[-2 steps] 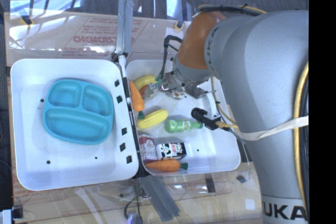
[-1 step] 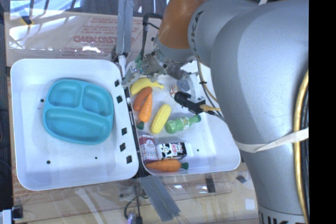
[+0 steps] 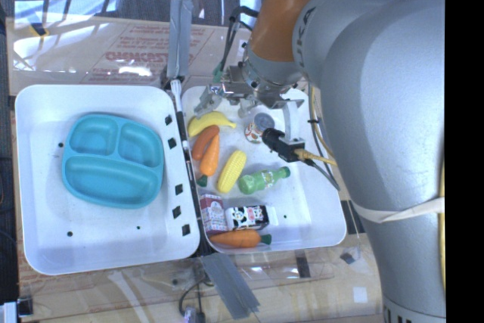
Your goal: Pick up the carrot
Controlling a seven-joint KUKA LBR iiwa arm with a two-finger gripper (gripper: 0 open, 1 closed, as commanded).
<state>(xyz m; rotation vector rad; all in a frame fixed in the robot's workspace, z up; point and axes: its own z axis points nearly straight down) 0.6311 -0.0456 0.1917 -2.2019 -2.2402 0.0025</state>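
Here, grey arm w/ orange band over right white bin [image 3: 321,234], two-finger gripper [image 3: 240,93] near far rim, grip state can't tell, long orange carrot [image 3: 237,239] at near edge, beside small milk carton [image 3: 247,217].

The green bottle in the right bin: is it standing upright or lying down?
Lying down: the green bottle rests on its side on the right bin's floor.

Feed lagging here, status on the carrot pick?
End effector above right bin's far end. Orange carrot lies unheld beside yellow corn cob. Yellow banana near.
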